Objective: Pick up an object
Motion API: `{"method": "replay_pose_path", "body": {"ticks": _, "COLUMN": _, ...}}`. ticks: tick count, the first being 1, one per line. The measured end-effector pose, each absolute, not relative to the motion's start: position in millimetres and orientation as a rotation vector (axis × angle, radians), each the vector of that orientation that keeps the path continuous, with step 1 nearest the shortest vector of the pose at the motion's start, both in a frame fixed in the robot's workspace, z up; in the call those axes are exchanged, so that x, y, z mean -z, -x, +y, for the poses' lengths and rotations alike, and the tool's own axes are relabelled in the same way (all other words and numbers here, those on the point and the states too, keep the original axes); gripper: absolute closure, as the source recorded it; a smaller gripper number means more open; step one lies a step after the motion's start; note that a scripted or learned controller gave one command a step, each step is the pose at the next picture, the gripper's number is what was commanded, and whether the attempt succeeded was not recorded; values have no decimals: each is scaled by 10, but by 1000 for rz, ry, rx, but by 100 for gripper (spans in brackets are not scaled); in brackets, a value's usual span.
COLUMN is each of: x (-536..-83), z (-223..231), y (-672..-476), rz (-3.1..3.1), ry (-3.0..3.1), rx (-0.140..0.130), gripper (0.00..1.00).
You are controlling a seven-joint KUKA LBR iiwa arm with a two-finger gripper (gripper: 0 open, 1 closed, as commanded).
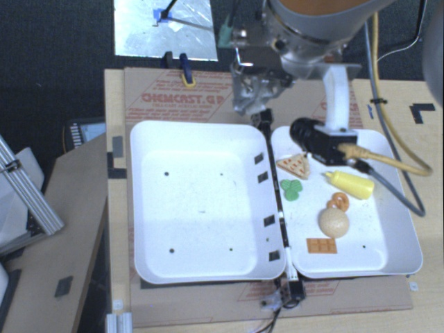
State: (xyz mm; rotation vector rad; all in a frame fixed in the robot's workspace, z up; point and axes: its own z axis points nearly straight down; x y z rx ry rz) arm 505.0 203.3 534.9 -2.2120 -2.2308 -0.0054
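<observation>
While my end effector (253, 106) hangs above the bins' far edge, its state impossible to tell, nothing is picked; next I must descend onto the mustard bottle (351, 183) in the right bin (388, 255).

Two smooth, faintly glossy white plastic bins (201, 134) sit on matt brown printed cardboard (184, 97). Behind them lies a crinkled, shiny foil-like sheet (163, 19). A glossy yellow plastic bottle (350, 183) lies beside a matt beige ball (334, 222).
</observation>
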Motion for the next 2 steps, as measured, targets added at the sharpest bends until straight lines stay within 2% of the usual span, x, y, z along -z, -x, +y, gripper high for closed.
{"method": "replay_pose_path", "body": {"ticks": 1, "x": -5466, "z": 2005, "y": -5054, "rz": -2227, "ry": 2217, "rx": 9, "gripper": 100}}
{"method": "replay_pose_path", "body": {"ticks": 2, "x": -5339, "z": 2358, "y": -5276, "rz": -2228, "ry": 2215, "rx": 2, "gripper": 100}}
